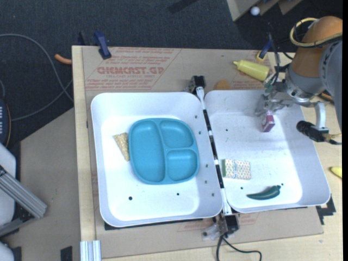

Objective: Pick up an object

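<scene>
Camera view: pink block between pincer fingers

grey rounded arm, glossy orange band above wrist, yellow cable looped beside band, metallic grey wrist block, black cables trailing along wrist, small jaws below.

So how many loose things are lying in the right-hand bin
2. A patterned sponge lies near the bin's left wall, and a dark green pepper lies just below it near the front edge. The gripper hangs over the far end, with something pinkish at its tip.
</scene>
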`<state>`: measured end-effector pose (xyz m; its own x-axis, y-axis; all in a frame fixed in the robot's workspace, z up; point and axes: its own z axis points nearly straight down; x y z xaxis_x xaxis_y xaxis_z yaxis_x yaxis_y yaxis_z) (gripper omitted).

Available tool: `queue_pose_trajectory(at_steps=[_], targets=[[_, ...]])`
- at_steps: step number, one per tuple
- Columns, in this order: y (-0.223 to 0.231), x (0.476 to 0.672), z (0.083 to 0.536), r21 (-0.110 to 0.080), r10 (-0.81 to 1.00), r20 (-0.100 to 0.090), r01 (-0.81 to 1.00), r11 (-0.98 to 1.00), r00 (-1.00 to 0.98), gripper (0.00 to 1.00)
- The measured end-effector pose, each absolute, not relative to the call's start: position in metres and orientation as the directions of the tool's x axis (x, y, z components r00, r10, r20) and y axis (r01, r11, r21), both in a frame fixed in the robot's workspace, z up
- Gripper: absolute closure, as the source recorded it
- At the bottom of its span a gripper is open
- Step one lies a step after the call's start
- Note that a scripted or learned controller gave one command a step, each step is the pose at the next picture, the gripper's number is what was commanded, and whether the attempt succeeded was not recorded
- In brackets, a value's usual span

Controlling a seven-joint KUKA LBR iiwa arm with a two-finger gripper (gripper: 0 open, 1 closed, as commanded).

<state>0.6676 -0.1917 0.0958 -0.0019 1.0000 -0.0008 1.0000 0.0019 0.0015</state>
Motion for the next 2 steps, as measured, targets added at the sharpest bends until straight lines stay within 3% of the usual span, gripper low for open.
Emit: queue_pose_trajectory(at_steps=[1, 2], targets=[[-0.156, 0.645, 0.116, -0.001, 1.0, 0.001, 1.0, 0.001, -0.001, 1.0], [-0.08, 0.603, 0.185, 0.0, 1.0, 0.001, 1.0, 0.002, -0.002, 1.0]])
